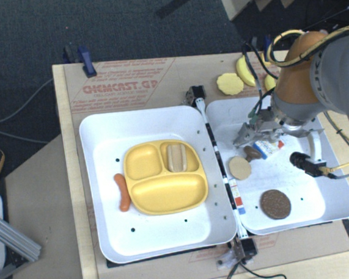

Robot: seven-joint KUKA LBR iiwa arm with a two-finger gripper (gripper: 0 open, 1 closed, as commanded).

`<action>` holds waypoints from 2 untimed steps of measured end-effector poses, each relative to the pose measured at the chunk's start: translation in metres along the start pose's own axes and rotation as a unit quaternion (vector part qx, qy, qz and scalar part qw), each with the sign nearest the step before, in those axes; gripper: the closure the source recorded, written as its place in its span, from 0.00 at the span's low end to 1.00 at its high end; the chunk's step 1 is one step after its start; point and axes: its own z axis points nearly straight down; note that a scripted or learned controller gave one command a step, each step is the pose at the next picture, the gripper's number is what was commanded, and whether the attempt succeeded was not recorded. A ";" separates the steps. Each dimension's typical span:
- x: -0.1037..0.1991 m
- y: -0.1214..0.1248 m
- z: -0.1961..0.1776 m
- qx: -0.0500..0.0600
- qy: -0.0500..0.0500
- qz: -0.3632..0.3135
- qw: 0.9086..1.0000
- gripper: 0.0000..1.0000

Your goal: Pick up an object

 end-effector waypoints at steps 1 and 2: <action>0.018 -0.027 -0.002 -0.011 -0.005 0.003 1.000 0.00; 0.015 -0.025 -0.014 -0.013 -0.007 0.004 1.000 1.00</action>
